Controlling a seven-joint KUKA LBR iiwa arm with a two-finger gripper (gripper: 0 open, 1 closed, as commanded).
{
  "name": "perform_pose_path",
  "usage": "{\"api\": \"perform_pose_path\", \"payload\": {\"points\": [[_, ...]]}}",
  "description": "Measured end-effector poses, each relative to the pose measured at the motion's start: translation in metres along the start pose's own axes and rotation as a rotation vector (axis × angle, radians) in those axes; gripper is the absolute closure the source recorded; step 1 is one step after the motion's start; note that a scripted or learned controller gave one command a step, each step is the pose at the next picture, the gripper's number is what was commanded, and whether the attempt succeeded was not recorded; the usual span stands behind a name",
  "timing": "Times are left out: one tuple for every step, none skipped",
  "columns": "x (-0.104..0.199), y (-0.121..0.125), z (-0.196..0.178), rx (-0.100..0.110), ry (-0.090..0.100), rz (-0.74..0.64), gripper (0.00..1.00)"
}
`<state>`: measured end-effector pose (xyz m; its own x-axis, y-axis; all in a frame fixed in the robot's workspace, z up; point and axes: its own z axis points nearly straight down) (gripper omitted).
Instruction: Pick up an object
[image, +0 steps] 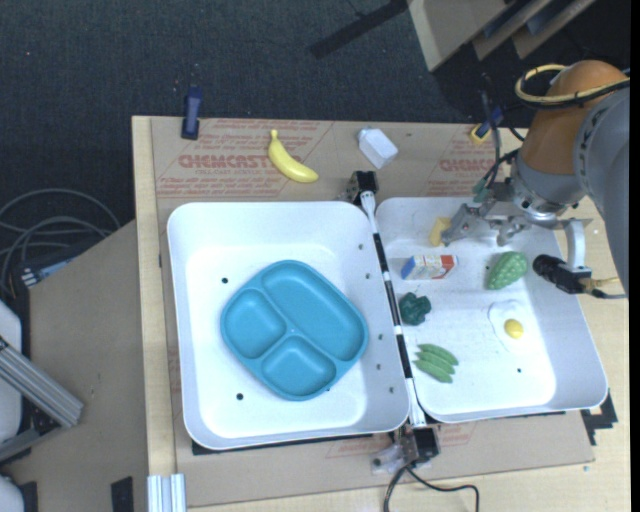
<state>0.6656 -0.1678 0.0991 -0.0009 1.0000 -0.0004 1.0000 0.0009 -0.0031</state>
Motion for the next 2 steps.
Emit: {"api": "perform_pose_path", "payload": {"points": [[0.064, -0.017, -0.019, -0.002, 0.002, -0.001, 0.0], [0.035, 0.001, 0.015, -0.004, -0.001, 0.002, 0.0]]}}
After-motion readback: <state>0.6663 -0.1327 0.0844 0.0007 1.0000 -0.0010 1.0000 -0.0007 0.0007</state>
